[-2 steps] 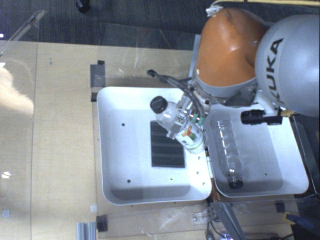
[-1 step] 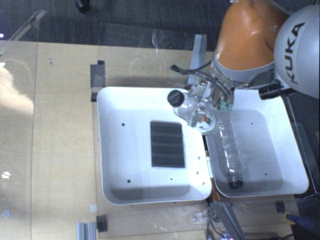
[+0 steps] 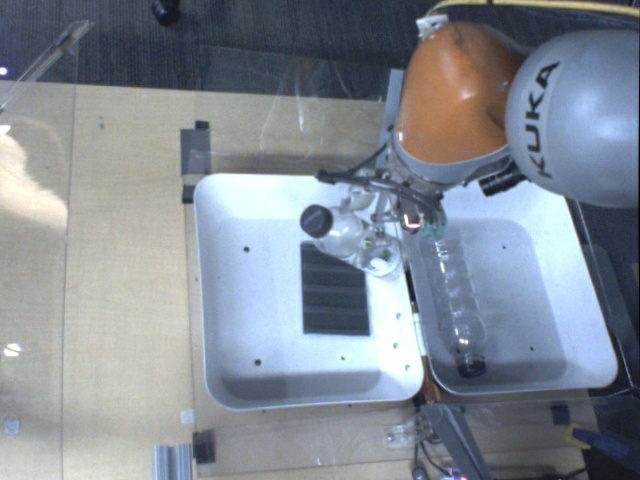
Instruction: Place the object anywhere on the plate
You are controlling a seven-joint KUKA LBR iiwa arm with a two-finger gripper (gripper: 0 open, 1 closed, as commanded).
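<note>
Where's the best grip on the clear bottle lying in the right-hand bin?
Mid-body of the clear bottle, from straight above, jaws closing across its narrow width. It lies flat on its side along the right bin, black cap toward the near wall.

Claw [image 3: 386, 224] mostly beneath orange wrist band [image 3: 452, 90]; arm [image 3: 590, 108] past top & rt edges.

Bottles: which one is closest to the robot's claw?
The clear bottle in the left bin, lying right at the gripper. The other bottle lies farther away, along the right bin.
</note>
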